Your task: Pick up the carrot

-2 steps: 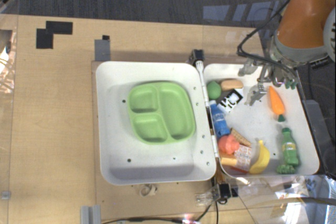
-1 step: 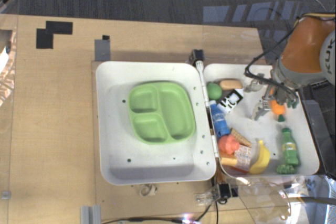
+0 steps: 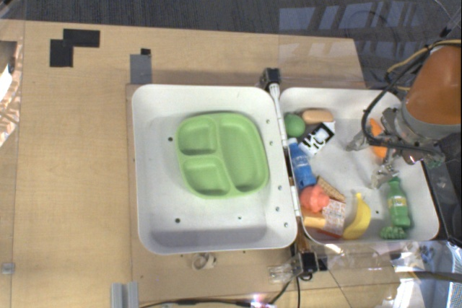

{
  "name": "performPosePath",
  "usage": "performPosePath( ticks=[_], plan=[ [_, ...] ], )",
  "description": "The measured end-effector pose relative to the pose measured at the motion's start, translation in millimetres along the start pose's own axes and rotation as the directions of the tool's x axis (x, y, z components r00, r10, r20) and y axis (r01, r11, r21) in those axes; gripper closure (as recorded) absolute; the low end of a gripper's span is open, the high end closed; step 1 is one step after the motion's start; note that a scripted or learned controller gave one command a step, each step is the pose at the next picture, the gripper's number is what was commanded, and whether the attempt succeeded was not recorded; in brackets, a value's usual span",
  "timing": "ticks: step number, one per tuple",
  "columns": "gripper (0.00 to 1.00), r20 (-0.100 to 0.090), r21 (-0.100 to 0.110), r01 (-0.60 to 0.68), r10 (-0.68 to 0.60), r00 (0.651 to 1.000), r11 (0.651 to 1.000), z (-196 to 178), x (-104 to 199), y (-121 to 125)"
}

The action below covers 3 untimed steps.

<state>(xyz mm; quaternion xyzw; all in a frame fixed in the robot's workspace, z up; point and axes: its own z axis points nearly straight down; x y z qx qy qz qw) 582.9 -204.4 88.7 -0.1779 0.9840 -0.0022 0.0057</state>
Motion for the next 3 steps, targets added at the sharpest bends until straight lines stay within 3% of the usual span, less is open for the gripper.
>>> performPosePath(
  ticks=[1, 2, 3],
  plan=[
    [0.00, 0.004, 0.000, -0.390, 0.390, 0.921, 0.921, -1.0, 16.7, 5.9],
    [0.00, 0.007, 0.000, -0.479, 0.479, 0.878, 0.878, -2.3, 59.5, 21.7],
    [0.00, 0.003, -0.002, -0.686, 0.686, 0.728, 0.728, 0.4, -40.4, -13.7]
  ],
)
